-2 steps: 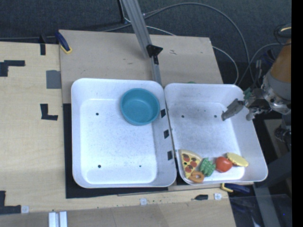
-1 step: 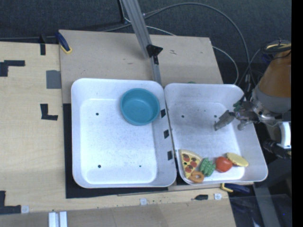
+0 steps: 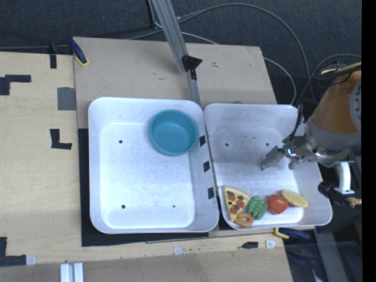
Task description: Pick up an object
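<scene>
The grey two-finger gripper (image 3: 277, 159) is hovering over the right white plastic bin (image 3: 247, 119), its jaws standing apart on nothing. The small toy foods are lying along that bin's near edge: a pizza slice (image 3: 235, 202), green piece (image 3: 257, 206), red tomato (image 3: 277, 204) and yellow piece (image 3: 294, 198). Judging the tomato light, stiff and slippery; gripping across its middle looks best.

Even, soft overhead light; the white bins (image 3: 147, 216) look bright without glare. Shadows around them are faint. The whole frame is slightly soft and grainy.
</scene>
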